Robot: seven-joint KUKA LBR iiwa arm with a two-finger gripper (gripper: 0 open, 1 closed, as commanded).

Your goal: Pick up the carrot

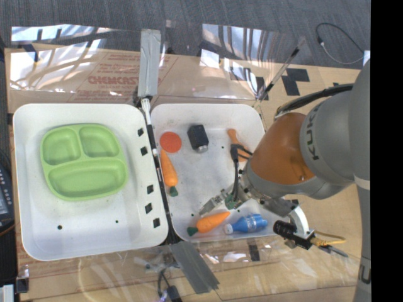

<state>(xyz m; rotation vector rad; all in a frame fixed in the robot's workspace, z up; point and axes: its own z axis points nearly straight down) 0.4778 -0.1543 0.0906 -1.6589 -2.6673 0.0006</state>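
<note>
The pincer point(221, 200) hangs low in the right bin point(189, 115), near its front wall, just above and beside the stalk end of a carrot point(211, 221). Its small fingers are too blurred against the clutter to tell if they are spread or clenched, and nothing shows between them. That carrot lies flat on the bin floor, pointing left, with a blue-and-white bottle point(247, 224) just beside it on the right.

By my reading, the pick is not yet done: the arm has reached the right spot, but the closing and lifting are left, and the carrot rests on the bin.

Counted outward: two clear carrots, the near one and a second carrot point(169, 170) lying along the bin's left wall; a third orange piece point(232, 134) near the arm may be another, but it is partly hidden. One bottle, one red disc point(170, 142), one dark block point(198, 137). In the left bin point(31, 219), one green divided plate point(84, 161). Two bins stand on the tabletop.
</note>
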